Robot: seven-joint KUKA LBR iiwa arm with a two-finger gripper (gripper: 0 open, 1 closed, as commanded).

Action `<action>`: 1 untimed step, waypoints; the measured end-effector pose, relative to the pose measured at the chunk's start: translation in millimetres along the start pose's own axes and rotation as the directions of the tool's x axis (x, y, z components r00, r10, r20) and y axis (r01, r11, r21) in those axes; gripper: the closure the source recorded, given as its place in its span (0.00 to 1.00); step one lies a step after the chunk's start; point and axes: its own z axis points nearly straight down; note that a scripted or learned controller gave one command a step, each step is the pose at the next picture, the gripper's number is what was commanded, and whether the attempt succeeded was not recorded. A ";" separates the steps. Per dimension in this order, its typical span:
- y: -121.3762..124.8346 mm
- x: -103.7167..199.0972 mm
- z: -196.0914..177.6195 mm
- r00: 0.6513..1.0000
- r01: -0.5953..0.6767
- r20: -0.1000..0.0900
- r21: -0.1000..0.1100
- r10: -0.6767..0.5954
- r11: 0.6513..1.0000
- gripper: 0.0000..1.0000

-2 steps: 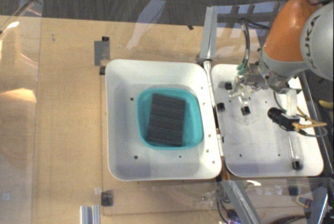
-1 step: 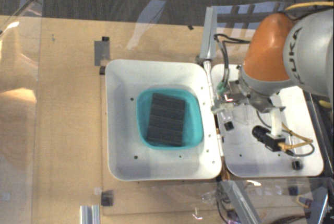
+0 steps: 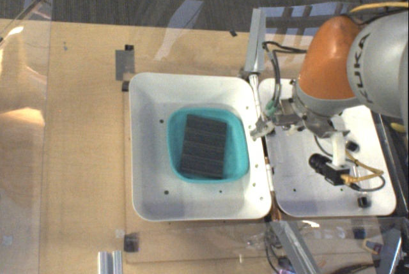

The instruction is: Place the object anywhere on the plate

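Okay, the dark ridged block lies flat on the teal plate in the left bin. We judge it light, stiff and easiest to take across its long edges. The gripper hangs by the right bin; we cannot tell its state.

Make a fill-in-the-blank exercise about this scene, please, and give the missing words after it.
1. The dark ridged block lies on the teal ____.
2. The plate sits in the bin on the view's ____ side.
3. The arm hangs over the other bin, on the view's ____ side.
4. The band above the arm's wrist is ____.

Missing words: plate; left; right; orange.
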 end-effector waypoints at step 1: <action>11.5 -24.4 -10.6 0.999 -0.046 0.001 -0.003 0.046 0.999 0.00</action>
